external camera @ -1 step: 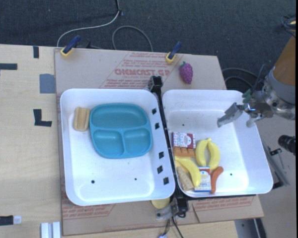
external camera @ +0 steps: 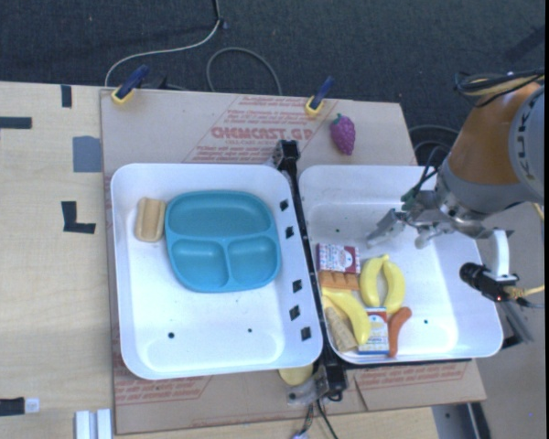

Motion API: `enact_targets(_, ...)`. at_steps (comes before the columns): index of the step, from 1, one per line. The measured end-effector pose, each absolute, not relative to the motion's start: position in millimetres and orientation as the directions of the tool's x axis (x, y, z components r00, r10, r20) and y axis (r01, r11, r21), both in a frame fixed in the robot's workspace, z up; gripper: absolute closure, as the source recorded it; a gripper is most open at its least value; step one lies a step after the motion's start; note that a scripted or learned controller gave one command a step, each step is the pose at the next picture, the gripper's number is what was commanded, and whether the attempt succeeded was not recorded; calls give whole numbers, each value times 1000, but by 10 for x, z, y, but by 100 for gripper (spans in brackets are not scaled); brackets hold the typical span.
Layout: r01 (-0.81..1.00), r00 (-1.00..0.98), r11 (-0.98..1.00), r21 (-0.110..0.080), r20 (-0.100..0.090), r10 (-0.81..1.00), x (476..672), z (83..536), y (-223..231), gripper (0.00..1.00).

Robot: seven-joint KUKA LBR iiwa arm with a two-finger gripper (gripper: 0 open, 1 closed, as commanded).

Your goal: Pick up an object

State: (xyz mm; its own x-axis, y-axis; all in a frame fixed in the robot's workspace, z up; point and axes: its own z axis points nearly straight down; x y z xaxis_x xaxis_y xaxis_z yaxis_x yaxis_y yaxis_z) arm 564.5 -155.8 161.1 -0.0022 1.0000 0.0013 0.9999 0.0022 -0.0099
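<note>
Careful, your claw (external camera: 404,227) is hovering spread open and holding nothing beside the curved yellow plastic bananas (external camera: 382,282), risking a glancing miss.

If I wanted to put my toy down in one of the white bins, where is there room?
The left bin has bare floor in front of the blue tray. In the right bin, there is room at the back, beside the gripper. It is crowded by the divider: bananas, a red box and a carrot sit bunched together.
</note>
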Motion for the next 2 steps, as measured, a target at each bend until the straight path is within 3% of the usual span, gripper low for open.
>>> enact_targets(1, 1000, 3, -3, 10, -1, 1000, 5464, 871, -1472, 0)
enact_targets(2, 1000, -2, 2, 10, 6, 1000, 5485, 1014, -1447, 100)
